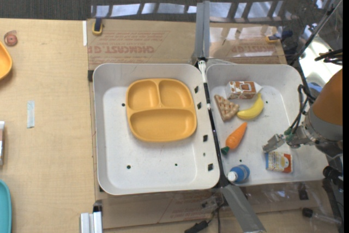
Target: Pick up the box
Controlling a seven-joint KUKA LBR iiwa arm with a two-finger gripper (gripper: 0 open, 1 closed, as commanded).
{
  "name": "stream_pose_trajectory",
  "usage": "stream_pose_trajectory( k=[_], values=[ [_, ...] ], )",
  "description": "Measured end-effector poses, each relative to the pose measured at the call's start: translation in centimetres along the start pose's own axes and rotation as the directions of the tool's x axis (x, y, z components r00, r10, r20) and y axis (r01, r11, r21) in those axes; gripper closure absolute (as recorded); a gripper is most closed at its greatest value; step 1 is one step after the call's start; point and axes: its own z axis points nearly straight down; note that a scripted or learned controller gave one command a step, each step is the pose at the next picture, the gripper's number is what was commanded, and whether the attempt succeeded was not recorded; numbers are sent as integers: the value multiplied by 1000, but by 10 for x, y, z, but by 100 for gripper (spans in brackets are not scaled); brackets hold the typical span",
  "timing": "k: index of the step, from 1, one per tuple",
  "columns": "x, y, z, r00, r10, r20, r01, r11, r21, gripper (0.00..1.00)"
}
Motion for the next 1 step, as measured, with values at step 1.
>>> stream_pose_trajectory(
  k=[1],
  values=[
    [26,3,1,999,-53,-2,53,999,2,0]
  ],
)
